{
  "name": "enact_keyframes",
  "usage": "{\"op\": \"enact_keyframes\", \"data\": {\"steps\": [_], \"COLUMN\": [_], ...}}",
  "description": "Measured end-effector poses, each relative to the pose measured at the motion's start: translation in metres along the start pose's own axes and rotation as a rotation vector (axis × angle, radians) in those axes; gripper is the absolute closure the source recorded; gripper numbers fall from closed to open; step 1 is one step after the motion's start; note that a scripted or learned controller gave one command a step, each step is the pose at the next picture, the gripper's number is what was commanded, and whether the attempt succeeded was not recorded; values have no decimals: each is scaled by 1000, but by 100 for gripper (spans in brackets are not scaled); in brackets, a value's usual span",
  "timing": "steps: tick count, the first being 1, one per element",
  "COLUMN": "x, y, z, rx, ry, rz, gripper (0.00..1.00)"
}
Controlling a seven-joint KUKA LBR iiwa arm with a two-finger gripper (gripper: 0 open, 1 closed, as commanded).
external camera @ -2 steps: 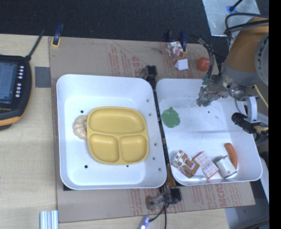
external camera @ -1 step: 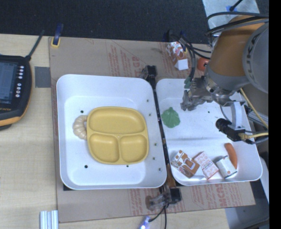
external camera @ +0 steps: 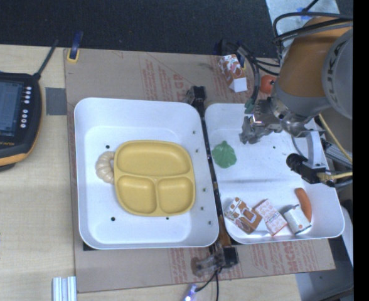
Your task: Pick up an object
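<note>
Hovering fingers (external camera: 252, 135) above right bin (external camera: 260, 168), near green object (external camera: 224, 154)

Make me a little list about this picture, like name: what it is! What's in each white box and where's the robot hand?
left bin: yellow divided tray, a tan lumpy thing tucked at its left edge
right bin: green blob, two small patterned packets, white cylinder, orange sausage shape
gripper: over the right bin's upper part, right of the green blob, holding nothing visible
outside the bins: controller pad at far left

Beige item (external camera: 104, 166) half hidden under yellow tray (external camera: 154, 177) (identity unclear)
</note>
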State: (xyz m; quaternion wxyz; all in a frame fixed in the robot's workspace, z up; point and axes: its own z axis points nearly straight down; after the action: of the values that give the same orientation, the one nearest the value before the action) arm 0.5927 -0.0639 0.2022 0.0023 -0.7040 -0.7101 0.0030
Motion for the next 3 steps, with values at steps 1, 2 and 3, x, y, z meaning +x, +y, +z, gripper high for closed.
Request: {"op": "enact_keyframes", "data": {"steps": [1,2,3], "x": [-1,-2,15], "y": [0,0,26], "z": [-10,-20,-15], "rx": [2,3,-5], "ry": [0,-1,0], "rz": [-1,-2,4], "gripper": [100,100,100]}}
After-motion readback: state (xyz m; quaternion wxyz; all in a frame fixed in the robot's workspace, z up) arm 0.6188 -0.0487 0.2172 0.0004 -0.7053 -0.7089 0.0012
